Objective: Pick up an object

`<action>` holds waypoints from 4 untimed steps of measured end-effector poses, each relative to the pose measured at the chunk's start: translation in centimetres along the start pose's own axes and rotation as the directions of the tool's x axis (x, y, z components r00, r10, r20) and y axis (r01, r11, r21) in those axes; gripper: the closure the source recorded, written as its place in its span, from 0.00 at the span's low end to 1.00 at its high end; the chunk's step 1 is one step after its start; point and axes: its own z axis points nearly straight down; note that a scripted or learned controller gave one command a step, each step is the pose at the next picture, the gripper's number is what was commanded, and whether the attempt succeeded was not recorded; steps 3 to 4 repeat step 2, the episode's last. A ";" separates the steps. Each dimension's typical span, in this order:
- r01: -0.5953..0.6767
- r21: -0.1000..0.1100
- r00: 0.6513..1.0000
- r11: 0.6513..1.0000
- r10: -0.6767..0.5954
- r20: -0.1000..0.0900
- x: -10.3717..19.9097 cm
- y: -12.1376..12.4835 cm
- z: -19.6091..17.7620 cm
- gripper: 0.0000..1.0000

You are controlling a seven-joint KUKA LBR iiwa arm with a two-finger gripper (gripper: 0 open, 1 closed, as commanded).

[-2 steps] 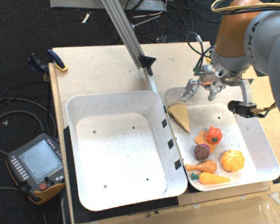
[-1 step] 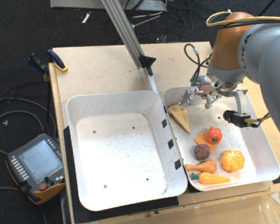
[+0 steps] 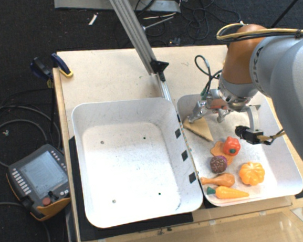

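Note:
My gripper (image 3: 211,111) hangs over the back left part of the right bin (image 3: 280,148). It is open, with its two metal fingers (image 3: 198,110) spread apart and nothing between them. Just below and in front of it lies a tan wedge (image 3: 201,130), close to the fingertips. Further forward in the bin are a red pepper (image 3: 231,145) on an orange slice (image 3: 218,151), a dark purple berry (image 3: 218,164), an orange pumpkin (image 3: 251,173), a drumstick (image 3: 220,180) and a carrot (image 3: 231,192).
The left bin (image 3: 85,150) sits beside the right one, their walls meeting near the middle. A slanted metal pole (image 3: 139,37) rises behind the bins. A black cable fitting (image 3: 249,134) hangs from the arm over the right bin.

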 end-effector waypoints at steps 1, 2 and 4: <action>0.001 -0.008 1.000 1.000 -0.001 0.003 0.0 0.2 -1.4 1.00; 0.002 -0.004 1.000 1.000 -0.002 0.004 -0.6 0.9 -6.1 1.00; 0.002 -0.004 1.000 1.000 -0.002 0.004 -0.6 0.9 -6.1 1.00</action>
